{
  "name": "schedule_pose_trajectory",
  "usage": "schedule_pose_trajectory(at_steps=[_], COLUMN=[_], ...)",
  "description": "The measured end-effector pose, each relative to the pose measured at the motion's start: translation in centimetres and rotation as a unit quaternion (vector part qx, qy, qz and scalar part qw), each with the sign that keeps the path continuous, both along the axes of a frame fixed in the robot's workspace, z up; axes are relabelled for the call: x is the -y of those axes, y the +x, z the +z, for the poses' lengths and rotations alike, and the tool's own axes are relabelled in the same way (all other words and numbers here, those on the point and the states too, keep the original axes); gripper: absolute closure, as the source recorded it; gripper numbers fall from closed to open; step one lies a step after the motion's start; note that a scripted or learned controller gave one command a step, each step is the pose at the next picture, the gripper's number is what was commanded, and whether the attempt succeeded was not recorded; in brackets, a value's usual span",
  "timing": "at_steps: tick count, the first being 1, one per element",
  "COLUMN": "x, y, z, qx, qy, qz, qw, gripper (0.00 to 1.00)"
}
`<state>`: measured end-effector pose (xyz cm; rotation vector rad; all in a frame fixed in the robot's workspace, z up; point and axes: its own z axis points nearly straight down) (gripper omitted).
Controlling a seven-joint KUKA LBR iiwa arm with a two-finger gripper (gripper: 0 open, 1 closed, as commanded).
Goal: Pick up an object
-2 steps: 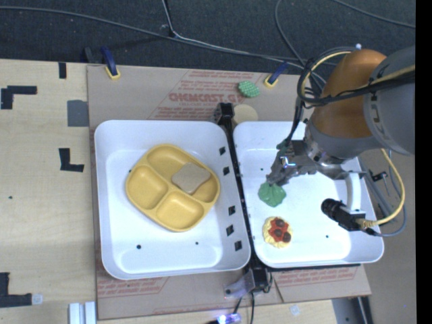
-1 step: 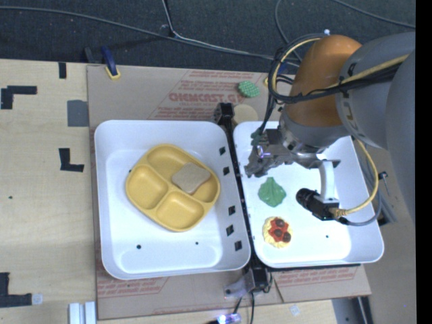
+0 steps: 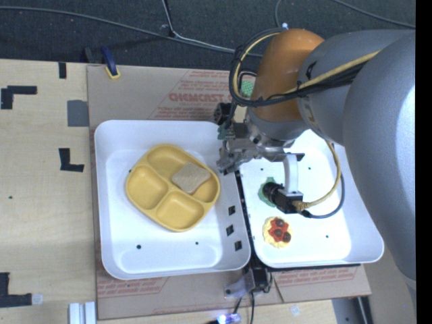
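A small round yellow object with red and dark spots lies flat in the right bin.

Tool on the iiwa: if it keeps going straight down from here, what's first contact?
Probably the right bin, near its left wall, beside the green object. The tool itself is mostly hidden under the wrist, so depth is unclear.

You're looking at two white bins of smooth, faintly glossy plastic on a matt brown cardboard sheet with red print. The yellow divided plate reads as smooth satin plastic; the tan slice on it looks matt and porous. The arm's orange band and grey shell are smooth with a soft sheen. Your bench top looks like pale matt wood.
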<state>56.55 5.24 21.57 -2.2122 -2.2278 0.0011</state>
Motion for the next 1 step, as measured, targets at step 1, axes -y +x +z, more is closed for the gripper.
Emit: schedule_pose_trajectory(at_steps=[1], x=[-4.85], y=[1.72], z=[1.24], qx=[0.001], qy=[0.0001], qz=[0.0], qw=[1.0], gripper=[1.0])
